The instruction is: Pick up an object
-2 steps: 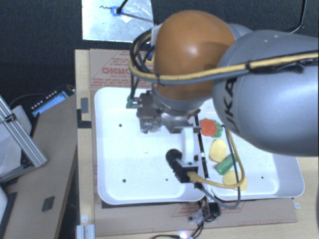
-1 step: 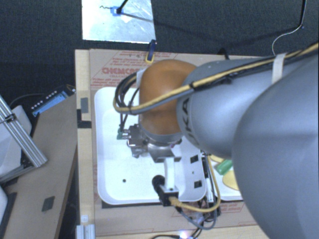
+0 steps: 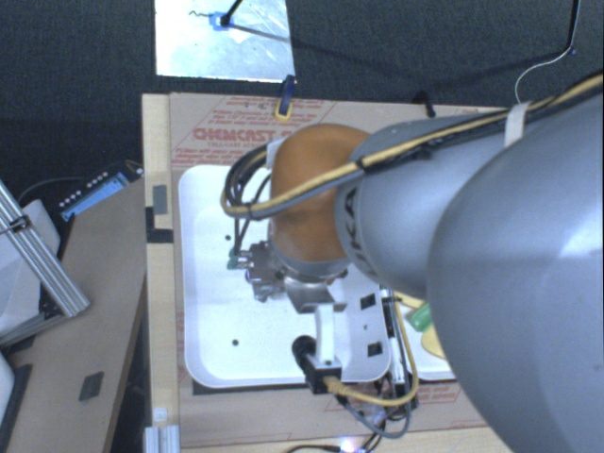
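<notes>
My gripper hangs low over the middle of the left bin, beneath my own wrist. I cannot tell whether it is released or clenched, and I see nothing held. A green object and a yellow object lie just beyond the left bin's rim, on the side my arm enters from. Judgement: pick not achieved; grasp and lift remain

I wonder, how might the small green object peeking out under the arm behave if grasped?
The green object looks small, so it is probably light. Its rounded visible end may slip or roll. The arm hides the rest, so stiffness is unclear.
</notes>
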{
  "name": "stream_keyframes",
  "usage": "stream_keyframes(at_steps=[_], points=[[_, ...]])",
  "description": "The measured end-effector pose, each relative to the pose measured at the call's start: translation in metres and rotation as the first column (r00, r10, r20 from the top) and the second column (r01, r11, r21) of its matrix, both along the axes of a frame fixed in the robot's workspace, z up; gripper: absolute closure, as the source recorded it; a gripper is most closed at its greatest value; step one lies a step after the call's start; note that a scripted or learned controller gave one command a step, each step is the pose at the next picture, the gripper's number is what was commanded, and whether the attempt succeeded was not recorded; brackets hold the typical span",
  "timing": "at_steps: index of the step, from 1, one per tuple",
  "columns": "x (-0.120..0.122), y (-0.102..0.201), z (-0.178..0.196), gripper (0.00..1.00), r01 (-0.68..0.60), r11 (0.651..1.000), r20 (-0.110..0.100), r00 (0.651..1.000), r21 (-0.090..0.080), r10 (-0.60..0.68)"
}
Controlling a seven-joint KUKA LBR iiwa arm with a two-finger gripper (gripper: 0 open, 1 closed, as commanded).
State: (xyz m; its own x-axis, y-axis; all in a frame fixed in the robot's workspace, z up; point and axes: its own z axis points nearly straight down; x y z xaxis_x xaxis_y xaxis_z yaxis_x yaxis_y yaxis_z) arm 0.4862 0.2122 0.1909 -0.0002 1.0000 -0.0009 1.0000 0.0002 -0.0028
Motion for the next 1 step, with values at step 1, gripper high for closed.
stream_keyframes(at_steps=[1], points=[[0.0001,0.0232,0.0018,1.0,-0.005,1.0,0.003,1.0,0.002,0.005]])
